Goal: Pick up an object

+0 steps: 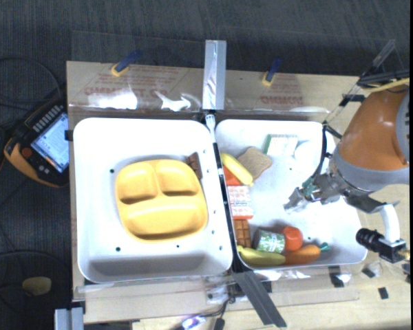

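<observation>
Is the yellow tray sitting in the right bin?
No, the yellow tray lies in the left bin, while the right bin holds the small food items.

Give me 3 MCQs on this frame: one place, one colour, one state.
1. Where is the yellow divided tray?
A. Left bin
B. Right bin
C. On the floor

2. What colour is the band above the arm's wrist?
A. Blue
B. Orange
C. Green

3. How does the gripper stand relative to the right bin?
A. Above the bin's bare middle
B. Pressed on the banana
C. Over the left bin

Answers:
1. A: the tray lies in the left bin.
2. B: the band is plainly orange.
3. A: the gripper sits over bare white floor, apart from the banana at the bin's near edge.
</observation>
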You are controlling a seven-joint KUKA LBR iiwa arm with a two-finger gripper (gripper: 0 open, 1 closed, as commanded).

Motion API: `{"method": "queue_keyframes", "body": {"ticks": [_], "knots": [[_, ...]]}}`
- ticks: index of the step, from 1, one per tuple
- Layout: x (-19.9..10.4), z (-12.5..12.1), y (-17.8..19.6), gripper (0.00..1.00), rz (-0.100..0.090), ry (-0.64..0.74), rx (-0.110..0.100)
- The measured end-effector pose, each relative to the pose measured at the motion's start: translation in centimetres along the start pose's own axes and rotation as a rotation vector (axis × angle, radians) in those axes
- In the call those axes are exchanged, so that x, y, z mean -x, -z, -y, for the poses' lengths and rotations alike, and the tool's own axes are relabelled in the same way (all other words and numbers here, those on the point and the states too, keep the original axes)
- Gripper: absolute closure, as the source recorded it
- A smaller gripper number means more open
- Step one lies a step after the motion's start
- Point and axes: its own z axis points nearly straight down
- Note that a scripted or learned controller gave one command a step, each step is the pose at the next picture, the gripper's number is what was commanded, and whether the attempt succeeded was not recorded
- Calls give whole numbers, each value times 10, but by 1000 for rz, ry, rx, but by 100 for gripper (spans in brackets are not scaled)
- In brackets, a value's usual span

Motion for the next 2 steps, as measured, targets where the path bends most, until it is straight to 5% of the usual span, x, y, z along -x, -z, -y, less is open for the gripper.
{"method": "queue_keyframes", "body": {"ticks": [1, 2], "knots": [[-1, -1, 8, 100, -1, 2, -2], [18, 4, -48, 100, 0, -6, -1]]}}
